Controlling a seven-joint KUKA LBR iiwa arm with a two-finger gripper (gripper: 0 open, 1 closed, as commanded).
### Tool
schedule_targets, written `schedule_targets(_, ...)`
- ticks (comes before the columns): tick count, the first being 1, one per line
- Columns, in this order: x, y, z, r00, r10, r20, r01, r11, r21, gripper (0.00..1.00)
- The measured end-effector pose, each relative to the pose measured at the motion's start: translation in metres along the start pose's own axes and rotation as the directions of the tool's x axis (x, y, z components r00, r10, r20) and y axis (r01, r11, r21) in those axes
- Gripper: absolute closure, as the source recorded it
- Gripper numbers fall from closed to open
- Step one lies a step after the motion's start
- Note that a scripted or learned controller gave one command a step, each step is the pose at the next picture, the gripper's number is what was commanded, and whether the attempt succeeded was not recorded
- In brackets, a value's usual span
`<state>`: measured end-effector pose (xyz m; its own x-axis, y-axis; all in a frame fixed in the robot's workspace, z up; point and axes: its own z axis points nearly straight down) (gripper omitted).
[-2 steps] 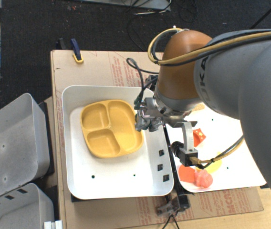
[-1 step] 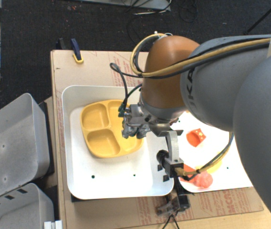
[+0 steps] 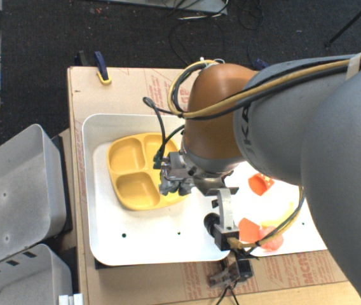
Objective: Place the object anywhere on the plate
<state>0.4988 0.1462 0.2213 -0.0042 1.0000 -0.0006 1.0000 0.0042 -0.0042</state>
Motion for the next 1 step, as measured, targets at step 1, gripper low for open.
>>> schedule_targets(1, -0.0008, 0.0004, -0.0005, 1.000, 0.004, 0.000, -0.004, 1.000, -0.001, 0.00)
